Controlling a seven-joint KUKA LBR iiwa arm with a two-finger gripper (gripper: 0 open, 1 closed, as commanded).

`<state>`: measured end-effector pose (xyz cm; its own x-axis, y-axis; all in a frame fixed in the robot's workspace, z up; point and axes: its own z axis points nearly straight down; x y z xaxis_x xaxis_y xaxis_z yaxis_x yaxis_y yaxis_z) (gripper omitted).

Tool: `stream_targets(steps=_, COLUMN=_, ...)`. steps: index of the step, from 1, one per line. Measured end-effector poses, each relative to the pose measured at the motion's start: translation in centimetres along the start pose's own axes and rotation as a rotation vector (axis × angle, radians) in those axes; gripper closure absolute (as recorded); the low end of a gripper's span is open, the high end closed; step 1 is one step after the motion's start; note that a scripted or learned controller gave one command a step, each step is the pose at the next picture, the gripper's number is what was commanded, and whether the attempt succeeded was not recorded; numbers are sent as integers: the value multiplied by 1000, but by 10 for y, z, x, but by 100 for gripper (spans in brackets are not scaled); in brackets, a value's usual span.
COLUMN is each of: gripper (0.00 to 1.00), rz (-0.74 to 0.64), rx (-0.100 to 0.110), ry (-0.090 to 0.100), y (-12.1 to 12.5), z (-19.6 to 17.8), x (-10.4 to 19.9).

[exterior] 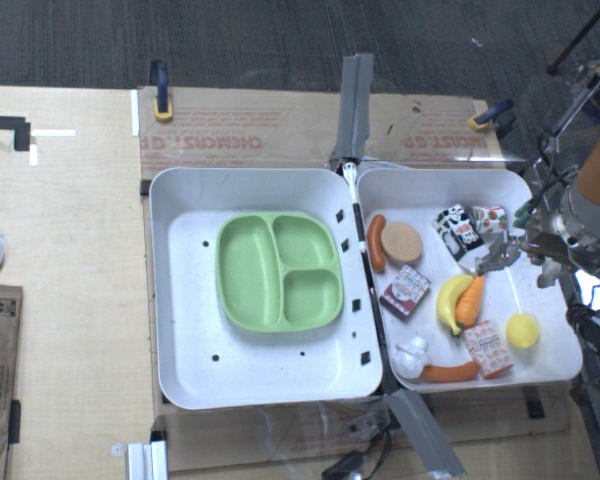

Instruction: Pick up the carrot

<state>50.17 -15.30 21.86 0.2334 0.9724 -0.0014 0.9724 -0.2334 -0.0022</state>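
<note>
The carrot (469, 302) is a short orange piece lying in the right bin (540, 193), tip pointing up. It leans against the right side of a yellow banana (450, 304). My gripper (496, 258) reaches in from the right on the grey arm and hovers just above and to the right of the carrot's upper tip. Nothing shows held in it.
Around the carrot lie a maroon box (405, 290), a round brown bun (402, 242), a sausage (377, 243), a black-and-white carton (458, 228), a lemon (522, 331), a red packet (487, 348) and an orange sausage (450, 372). The left bin (180, 298) holds a green divided plate (278, 270).
</note>
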Motion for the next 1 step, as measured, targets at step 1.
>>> stream_targets(steps=1, gripper=0, rz=-9, rx=1, ry=2, y=-20, z=128, x=-20)
